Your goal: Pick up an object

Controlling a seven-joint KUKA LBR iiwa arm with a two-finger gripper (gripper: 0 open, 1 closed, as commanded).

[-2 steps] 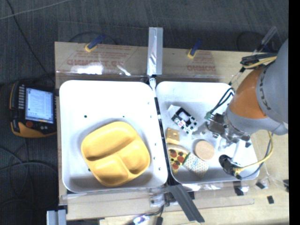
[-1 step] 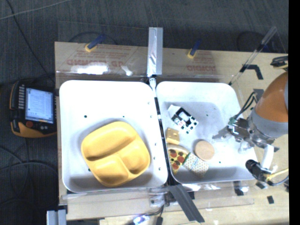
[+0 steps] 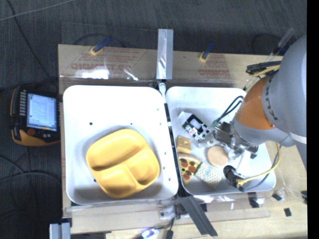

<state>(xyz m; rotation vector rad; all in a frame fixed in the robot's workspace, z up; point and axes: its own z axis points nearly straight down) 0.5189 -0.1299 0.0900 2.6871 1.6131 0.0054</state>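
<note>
The right bin [image 3: 259,183] holds several small objects. A black-and-white patterned piece [image 3: 193,125] lies near its middle. A tan block [image 3: 183,144] sits by the left wall, with a toy pizza slice [image 3: 188,167] below it. A round tan disc [image 3: 217,156] and a white-green patterned item [image 3: 208,175] lie toward the front. My gripper [image 3: 219,134] hangs low over the bin, just right of the black-and-white piece and just above the tan disc. The grey wrist with its orange band [image 3: 251,114] covers the bin's right half.
The left bin [image 3: 79,108] contains a yellow divided plate [image 3: 122,162]. A divider ridge [image 3: 167,133] separates the two bins. A black cable end with a yellow wire [image 3: 230,175] hangs near the right bin's front. A pendant with a screen [image 3: 37,116] lies left of the bench.
</note>
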